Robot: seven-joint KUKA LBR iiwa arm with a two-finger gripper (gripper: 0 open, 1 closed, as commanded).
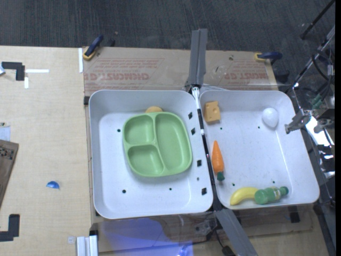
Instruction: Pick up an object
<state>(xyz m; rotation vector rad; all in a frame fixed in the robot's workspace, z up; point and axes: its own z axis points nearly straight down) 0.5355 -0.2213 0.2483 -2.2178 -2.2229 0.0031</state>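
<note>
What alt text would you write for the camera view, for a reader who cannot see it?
Two white bins sit side by side: the left bin holds a green divided plate; the right bin holds a carrot, banana, green bottle, white ball and cheese-like block.

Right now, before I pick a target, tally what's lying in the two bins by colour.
Green: 2, the divided plate and the bottle
Yellow: 2, the banana and the cheese block
Orange: 1, the carrot
White: 1, the ball
Partly hidden behind the plate: 1, yellowish thing
Total: 7
</note>
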